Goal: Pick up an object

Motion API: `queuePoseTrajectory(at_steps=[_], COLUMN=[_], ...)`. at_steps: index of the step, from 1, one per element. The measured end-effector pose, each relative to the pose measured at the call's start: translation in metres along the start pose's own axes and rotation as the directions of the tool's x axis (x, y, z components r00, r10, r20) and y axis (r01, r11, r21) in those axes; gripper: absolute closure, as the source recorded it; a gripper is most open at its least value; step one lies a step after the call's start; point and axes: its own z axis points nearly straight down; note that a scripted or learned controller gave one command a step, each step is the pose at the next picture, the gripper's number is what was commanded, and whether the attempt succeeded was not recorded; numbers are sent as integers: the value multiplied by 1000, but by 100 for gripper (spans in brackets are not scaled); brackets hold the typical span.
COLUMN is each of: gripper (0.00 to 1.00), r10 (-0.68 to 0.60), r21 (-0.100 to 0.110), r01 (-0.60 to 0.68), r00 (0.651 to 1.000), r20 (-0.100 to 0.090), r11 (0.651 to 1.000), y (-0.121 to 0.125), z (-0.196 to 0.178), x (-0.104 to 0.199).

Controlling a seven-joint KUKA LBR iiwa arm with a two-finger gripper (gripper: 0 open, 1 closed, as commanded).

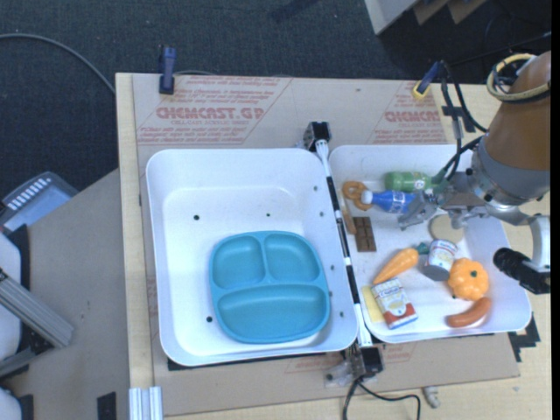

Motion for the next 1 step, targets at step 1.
queuePoseTrajectory(at_steps=[1], gripper=[0], r10=[2], r21=[2], r01=[-2], r00=[1000], r20=[0], r11=[1000], y=[-4], z=[119], x=[-27])
